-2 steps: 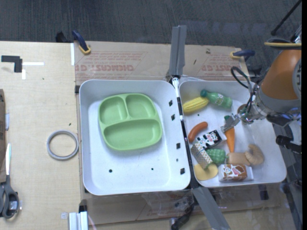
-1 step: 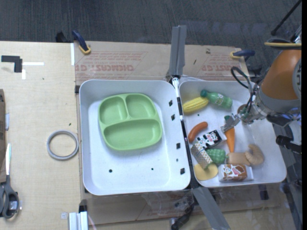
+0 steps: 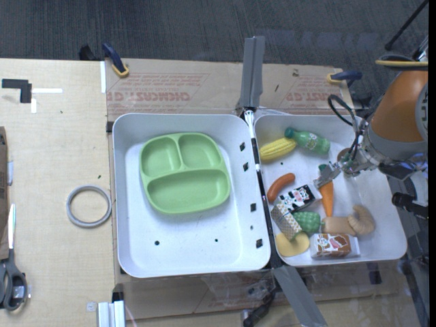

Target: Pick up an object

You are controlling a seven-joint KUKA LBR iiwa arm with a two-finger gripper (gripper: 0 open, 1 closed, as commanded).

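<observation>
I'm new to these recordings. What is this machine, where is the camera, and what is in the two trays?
One camera looks down at a slant on a bench. The grey and orange arm reaching in from the right is a robot; its claw hangs over the right bin, above the carrot. I cannot tell whether it grips anything. That bin holds toy food: corn, a green bottle, a sausage, a cow-print carton and more. The left bin holds a green divided plate. A tape ring lies on the bench.
</observation>
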